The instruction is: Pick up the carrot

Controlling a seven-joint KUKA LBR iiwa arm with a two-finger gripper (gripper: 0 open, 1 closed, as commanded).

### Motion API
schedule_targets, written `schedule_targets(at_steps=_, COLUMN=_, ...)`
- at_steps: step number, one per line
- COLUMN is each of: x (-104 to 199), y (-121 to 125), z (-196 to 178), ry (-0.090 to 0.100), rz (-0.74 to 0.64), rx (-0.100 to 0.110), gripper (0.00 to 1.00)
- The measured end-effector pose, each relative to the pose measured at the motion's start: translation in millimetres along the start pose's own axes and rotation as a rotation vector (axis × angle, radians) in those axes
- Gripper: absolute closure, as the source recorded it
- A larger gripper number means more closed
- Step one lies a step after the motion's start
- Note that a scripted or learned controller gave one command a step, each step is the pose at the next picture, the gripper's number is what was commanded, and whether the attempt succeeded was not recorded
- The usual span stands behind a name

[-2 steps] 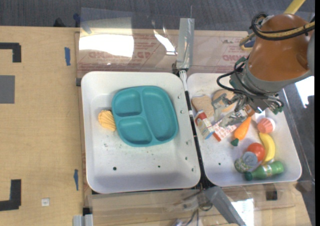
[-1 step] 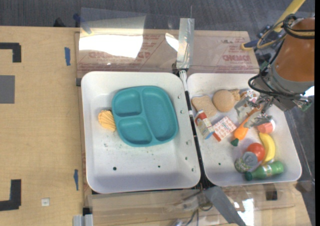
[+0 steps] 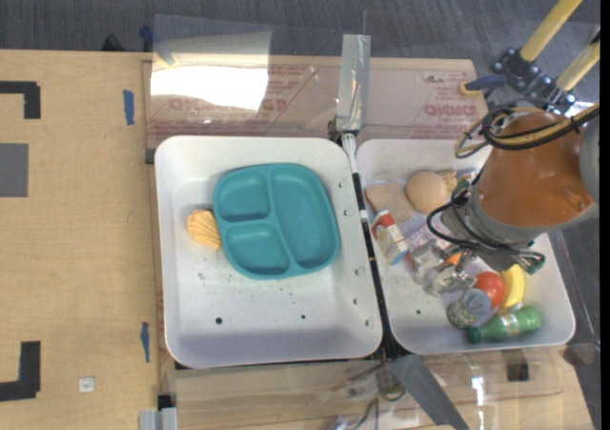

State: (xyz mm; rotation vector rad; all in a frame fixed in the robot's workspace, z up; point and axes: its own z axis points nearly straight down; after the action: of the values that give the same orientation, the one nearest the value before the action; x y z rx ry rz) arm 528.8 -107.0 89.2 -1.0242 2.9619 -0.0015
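Arm (image 3: 529, 175): low over the right bin (image 3: 562, 323), likely reaching for the carrot (image 3: 457, 258).
Carrot: orange sliver amid clutter, mid-bin.
Tool: hidden; state cannot be told.

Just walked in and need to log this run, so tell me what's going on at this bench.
A grey KUKA arm with an orange band reaches in from the right, low over the right bin, which holds a jumble of toy food: a green bottle, a tomato, a banana and a beige bread-like piece. Its gripper sits down among this clutter, near something orange that may be the carrot; a hold is not visible. The left bin holds a teal divided plate with a yellow shell-shaped piece beside it.
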Motion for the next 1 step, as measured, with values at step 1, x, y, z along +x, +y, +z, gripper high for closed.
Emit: schedule_targets(at_steps=1, x=-31.4, y=48.4, z=-100.7, ry=-0.007, rz=-0.023, rx=0.005, gripper=1.00)
